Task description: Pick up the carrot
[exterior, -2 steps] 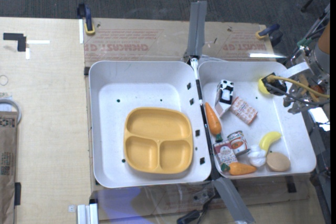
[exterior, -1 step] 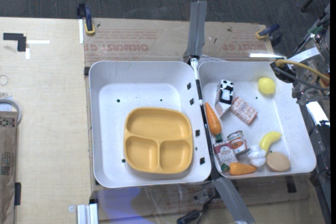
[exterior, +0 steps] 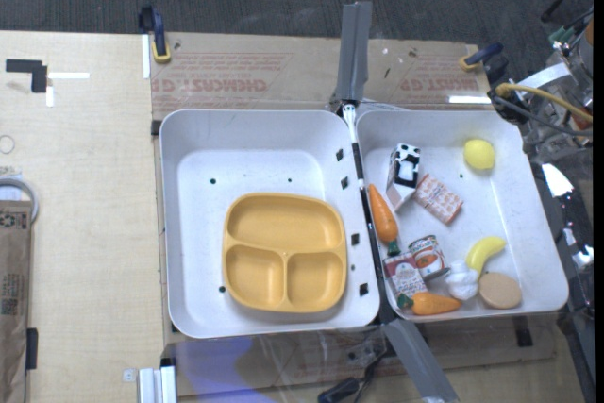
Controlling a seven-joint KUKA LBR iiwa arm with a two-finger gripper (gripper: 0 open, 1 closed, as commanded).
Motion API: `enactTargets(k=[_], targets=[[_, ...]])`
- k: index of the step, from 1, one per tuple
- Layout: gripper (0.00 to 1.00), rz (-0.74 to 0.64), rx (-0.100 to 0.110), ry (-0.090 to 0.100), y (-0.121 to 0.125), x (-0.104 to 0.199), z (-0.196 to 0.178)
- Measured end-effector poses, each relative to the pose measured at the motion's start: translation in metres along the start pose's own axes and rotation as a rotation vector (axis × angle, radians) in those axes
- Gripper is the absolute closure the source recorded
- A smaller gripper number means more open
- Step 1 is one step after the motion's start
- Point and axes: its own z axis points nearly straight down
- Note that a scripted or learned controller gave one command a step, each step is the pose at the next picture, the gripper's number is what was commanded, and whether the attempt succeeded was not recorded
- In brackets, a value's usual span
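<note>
In the right bin point(exterior: 528, 203), a near carrot point(exterior: 436, 303) lies at 6 o'clock, with a brown disc point(exterior: 500, 291) at its 3 o'clock. A can point(exterior: 427, 257) and a banana point(exterior: 485, 251) sit behind them. A far carrot point(exterior: 382, 214) lies along the bin's 9 o'clock wall. A lemon point(exterior: 479, 155) sits at 1 o'clock. The left bin point(exterior: 189, 203) holds a yellow tray point(exterior: 285, 252). The arm point(exterior: 566, 132) hangs past the right bin's 3 o'clock rim, and I cannot tell the gripper's state.
</note>
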Motion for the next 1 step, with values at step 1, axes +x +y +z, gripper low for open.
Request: enactTargets(k=[1], targets=[[1.0,-0.006,0.002,-0.012,-0.0002,0.0008,-0.0031]])
